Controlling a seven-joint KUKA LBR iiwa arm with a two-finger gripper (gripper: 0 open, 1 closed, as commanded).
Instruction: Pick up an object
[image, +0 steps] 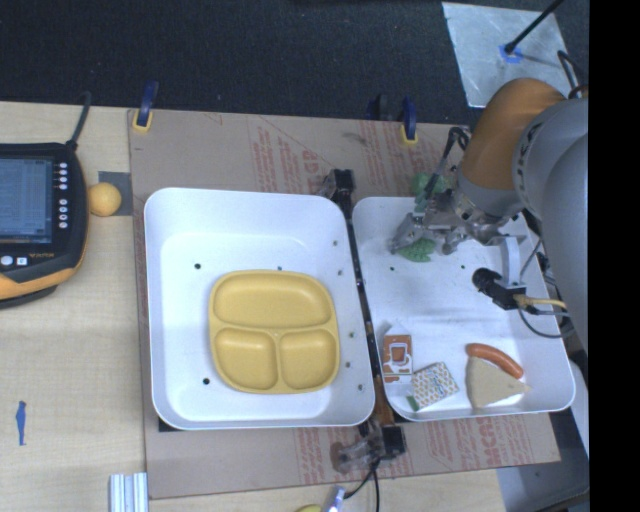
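Brown cardboard covers the worktop (250, 130) and carries your two white bins side by side. Your left bin (170, 300) holds a yellow divided plate (273, 330). In your right bin (440, 310), the hand (425, 235) is down at the far end, directly over a green object (417, 250) that peeks out beneath it; you cannot tell whether the hand is spread or pinching. Well apart, at the near end, lie a small carton (397, 357), a patterned packet (434, 384), a cheese wedge (492, 386) and a sausage (494, 357) just beside the wedge.
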